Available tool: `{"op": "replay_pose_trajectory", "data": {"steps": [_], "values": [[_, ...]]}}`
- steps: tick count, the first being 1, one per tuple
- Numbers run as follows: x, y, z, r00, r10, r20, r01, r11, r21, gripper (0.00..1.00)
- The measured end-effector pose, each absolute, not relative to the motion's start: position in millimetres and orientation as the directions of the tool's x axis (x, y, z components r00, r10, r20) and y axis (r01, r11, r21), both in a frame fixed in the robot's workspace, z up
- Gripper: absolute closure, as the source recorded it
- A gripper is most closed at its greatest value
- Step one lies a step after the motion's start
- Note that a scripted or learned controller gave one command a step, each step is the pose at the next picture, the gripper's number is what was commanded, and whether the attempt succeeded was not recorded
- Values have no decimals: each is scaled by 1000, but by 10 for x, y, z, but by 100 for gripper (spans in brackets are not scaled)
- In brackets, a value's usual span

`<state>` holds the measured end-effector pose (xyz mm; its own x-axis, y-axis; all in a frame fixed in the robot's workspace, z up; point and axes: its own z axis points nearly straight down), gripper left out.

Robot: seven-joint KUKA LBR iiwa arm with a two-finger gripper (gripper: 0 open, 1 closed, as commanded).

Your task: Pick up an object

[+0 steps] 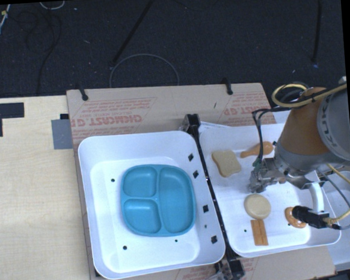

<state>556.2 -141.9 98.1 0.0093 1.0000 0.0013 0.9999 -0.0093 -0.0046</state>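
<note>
Now jaws (259, 180) over right bin (231, 234), state unclear; round tan disc (257, 206) just below.

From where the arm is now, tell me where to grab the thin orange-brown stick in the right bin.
Grip the stick across its narrow width at mid-length, coming straight down. It lies flat, long axis running away from the camera, with bare floor either side; the round cookie sits close to its far end.

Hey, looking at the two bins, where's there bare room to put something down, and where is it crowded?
Left bin: bare floor rings the blue divided plate, widest along its left and bottom walls. Right bin: a free patch at the lower left, between the divider, the round piece and the brown stick. Around the hand it is crowded.
</note>
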Motion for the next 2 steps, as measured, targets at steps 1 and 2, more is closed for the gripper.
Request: {"op": "replay_pose_trajectory", "data": {"steps": [1,2], "values": [[5548,-1430,1401,8,1000,0,1000,-8,0,100],[5561,-1391,2015,-1,1000,0,1000,1,1,100]]}}
